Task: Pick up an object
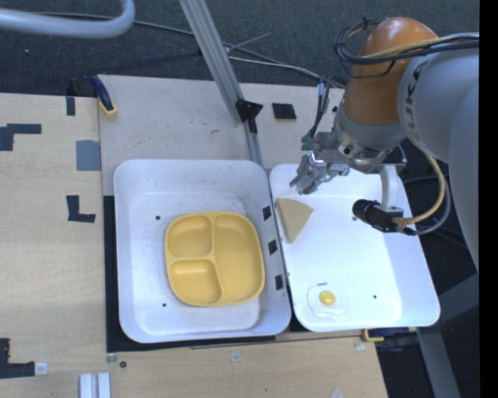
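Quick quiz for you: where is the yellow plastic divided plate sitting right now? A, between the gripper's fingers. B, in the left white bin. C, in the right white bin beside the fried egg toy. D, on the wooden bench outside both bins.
B: the yellow plastic divided plate lies flat on the floor of the left white bin, apart from the gripper, which is over the right bin.

Hard to read at the gripper, and the arm's cut off at the frame

The gripper (311, 176) sits above the right bin's (405, 307) far rim, its fingertips too small and dark to read; it looks clear of the tan wedge (292, 218), perhaps. The arm (436, 85) runs off the right edge and covers the bin's far right corner. A blurred grey tube (70, 19) is clipped top left.
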Motion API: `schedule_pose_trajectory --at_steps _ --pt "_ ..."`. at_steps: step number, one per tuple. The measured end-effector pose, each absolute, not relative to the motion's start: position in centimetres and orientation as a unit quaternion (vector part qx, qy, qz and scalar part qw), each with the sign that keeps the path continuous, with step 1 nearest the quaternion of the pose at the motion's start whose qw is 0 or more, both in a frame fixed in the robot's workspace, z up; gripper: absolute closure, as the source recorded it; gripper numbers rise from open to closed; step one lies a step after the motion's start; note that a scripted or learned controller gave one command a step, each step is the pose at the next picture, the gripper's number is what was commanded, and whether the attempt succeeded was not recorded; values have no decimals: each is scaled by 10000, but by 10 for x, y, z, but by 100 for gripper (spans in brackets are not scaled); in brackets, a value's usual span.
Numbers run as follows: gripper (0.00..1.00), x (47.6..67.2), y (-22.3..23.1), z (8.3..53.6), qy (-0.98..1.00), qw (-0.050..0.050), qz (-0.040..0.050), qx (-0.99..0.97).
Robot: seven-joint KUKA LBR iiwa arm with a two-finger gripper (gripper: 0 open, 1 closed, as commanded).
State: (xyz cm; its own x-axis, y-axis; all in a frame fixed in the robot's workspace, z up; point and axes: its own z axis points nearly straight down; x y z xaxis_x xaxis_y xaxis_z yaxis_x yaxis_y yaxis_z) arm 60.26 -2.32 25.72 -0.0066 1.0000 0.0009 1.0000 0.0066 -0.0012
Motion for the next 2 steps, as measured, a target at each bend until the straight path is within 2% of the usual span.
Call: schedule_pose_trajectory --at_steps 2 --pt "100 608 80 223 -7093 11 13 -7049"
